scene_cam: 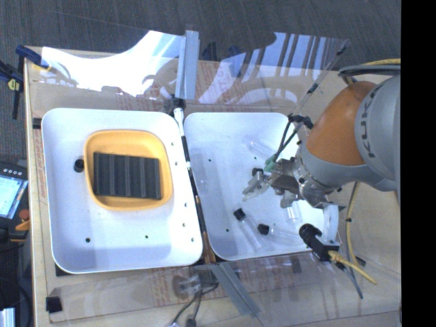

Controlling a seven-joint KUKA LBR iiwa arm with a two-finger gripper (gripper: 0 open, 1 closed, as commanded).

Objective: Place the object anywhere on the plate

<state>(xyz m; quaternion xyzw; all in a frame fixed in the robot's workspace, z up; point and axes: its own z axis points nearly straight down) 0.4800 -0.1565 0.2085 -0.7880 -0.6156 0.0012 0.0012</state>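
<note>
Item: arm over right bin, yellow plate waiting in left bin.

Largest first: the grey arm (354, 142), orange-banded, reaches in from the right and hangs over the right bin (218, 142), a shallow white tray with rounded corners. The left bin (61, 182), its twin, carries the plate (126, 145): glossy yellow, rounded-square, with a dark ribbed rectangular insert in its middle. The plate lies well apart from the gripper (253, 184), straight to the left across the ridge where the bins meet. Metal gripper, pointing left and low over the bin floor; whether its jaws are spread or pressed together, I cannot tell. Smallest: clear tube-like pieces with dark caps, hard to read, lie on the right bin's floor; one such small object (239, 214) sits just nearside of the gripper, apparently not between the jaws.
</note>
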